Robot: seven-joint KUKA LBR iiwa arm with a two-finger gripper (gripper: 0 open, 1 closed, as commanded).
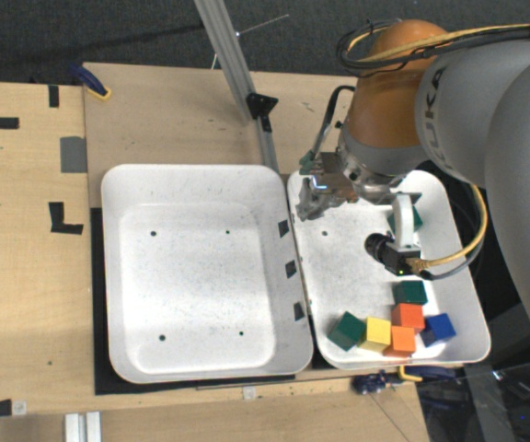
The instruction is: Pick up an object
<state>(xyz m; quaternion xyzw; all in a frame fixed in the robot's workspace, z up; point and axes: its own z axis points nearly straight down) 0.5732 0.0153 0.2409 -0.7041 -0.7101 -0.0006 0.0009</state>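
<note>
The blocks [376, 331] (green, yellow, orange, blue) sat bunched at the near end of the right bin [339, 258], none of them lifted. The gripper [309, 198] hung over that bin's far left corner, well apart from them; whether it was released or clenched could not be told. The step looked like the approach: next, cross to the bin's near end and descend over one block.

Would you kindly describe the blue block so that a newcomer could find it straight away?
Look in the right-hand white bin, at the cluster of coloured blocks at its near end. The blue block sits on the cluster's right edge, beside an orange block; it is the only blue one.
</note>
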